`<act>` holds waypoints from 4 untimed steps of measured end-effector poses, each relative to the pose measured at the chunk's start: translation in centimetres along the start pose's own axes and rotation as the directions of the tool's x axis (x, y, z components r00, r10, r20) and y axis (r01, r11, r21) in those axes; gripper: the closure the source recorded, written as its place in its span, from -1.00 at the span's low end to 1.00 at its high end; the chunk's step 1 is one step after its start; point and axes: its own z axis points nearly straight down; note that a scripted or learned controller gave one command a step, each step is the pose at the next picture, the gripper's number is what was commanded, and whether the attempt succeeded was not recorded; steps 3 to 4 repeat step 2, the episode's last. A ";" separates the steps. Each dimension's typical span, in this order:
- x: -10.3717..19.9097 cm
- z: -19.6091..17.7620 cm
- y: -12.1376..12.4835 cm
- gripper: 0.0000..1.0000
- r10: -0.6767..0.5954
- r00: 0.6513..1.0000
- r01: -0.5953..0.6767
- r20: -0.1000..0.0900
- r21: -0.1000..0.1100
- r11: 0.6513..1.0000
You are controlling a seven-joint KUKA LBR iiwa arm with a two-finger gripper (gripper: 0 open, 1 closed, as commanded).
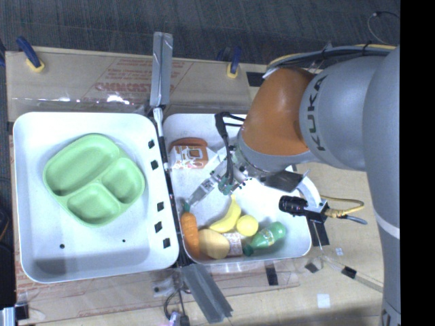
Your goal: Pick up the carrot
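Observation:
The orange carrot (pixel 189 231) lies along the left wall of the right bin (pixel 178 131), near its front corner, with its green top pointing back. My gripper (pixel 219 183) hangs over the middle of that bin, above and to the right of the carrot. Its fingers point down-left toward the bin floor. Nothing shows between them. The arm's orange band and grey body cover the bin's right part.
Beside the carrot lie a banana (pixel 228 217), a yellow lemon (pixel 247 225), a tan potato-like item (pixel 213 244) and a green bottle (pixel 266 238). A brown packet (pixel 188 154) sits at the bin's back. The left bin (pixel 27 202) holds a green divided plate (pixel 94 177).

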 end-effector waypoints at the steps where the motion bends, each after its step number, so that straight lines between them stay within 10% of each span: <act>1: -3.8 8.9 -4.4 -1.00 -0.219 0.976 0.219 -0.003 0.001 0.976; 2: -3.5 9.9 -2.4 -1.00 -0.719 0.695 0.719 0.003 -0.001 0.695; 4: -3.5 9.9 -2.4 -1.00 -0.719 0.695 0.719 0.003 -0.001 0.695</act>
